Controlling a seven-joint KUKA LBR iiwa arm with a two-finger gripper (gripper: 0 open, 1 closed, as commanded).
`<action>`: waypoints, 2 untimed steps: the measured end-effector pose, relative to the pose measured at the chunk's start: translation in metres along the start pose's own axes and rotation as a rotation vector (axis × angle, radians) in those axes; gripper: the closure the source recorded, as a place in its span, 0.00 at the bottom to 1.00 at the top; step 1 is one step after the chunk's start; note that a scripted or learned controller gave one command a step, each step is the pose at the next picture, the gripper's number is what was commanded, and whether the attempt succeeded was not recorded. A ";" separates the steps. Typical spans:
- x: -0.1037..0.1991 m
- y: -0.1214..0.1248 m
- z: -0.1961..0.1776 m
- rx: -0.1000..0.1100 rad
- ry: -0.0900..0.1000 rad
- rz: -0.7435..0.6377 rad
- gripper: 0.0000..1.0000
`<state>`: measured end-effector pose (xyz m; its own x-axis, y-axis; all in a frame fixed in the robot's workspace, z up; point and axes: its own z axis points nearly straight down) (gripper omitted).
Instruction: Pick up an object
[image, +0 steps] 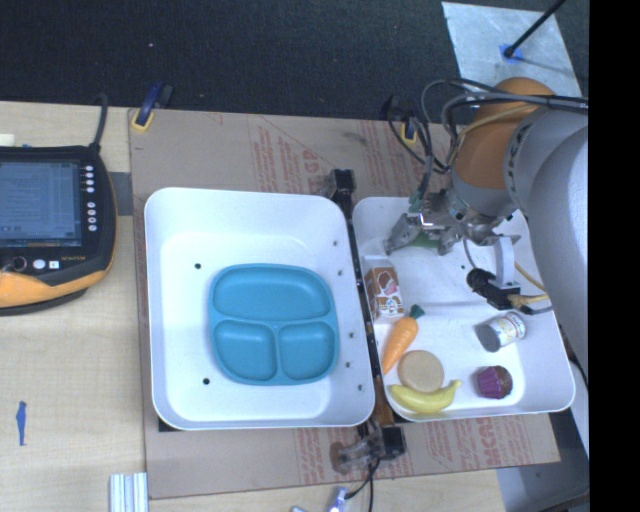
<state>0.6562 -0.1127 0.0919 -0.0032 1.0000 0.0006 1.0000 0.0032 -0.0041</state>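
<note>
Carrot (398, 342): orange, tapered (green top), lying in right bin (540, 385).

the gripper (418, 234) hangs over the far end of the right bin (545, 385). a carrot (398, 342), banana (423, 397) and can (501, 331) lie nearer.

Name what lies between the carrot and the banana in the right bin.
In the camera view, a round tan disc, like a biscuit, sits between the carrot above and the banana below.
</note>
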 end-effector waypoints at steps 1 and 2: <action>-0.076 -0.070 0.001 -0.001 -0.001 0.002 0.00; -0.099 -0.145 -0.070 -0.002 -0.001 0.001 0.00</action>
<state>0.5114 -0.2127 0.1629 -0.0027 1.0000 -0.0002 1.0000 0.0027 -0.0023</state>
